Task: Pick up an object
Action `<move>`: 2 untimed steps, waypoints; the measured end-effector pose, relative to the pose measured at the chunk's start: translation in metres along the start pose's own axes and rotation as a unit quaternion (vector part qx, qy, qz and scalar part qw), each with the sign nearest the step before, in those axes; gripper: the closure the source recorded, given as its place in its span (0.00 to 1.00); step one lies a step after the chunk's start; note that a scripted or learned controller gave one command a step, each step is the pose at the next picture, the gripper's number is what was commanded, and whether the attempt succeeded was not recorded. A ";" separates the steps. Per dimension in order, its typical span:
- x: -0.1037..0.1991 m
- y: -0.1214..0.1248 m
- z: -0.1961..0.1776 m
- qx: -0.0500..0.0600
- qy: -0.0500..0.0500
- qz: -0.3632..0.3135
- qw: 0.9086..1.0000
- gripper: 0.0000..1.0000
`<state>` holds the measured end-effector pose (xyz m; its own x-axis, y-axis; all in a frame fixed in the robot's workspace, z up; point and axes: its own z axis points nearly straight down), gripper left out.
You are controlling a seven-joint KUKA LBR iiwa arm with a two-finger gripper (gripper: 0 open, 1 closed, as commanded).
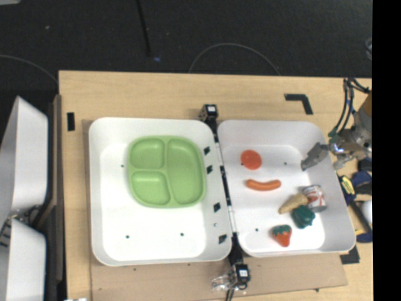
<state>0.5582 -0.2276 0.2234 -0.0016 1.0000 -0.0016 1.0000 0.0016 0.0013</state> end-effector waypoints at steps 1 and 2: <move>0.004 -0.004 0.043 0.002 0.000 0.001 1.000 0.00; 0.001 -0.006 0.084 -0.001 -0.001 0.001 1.000 0.00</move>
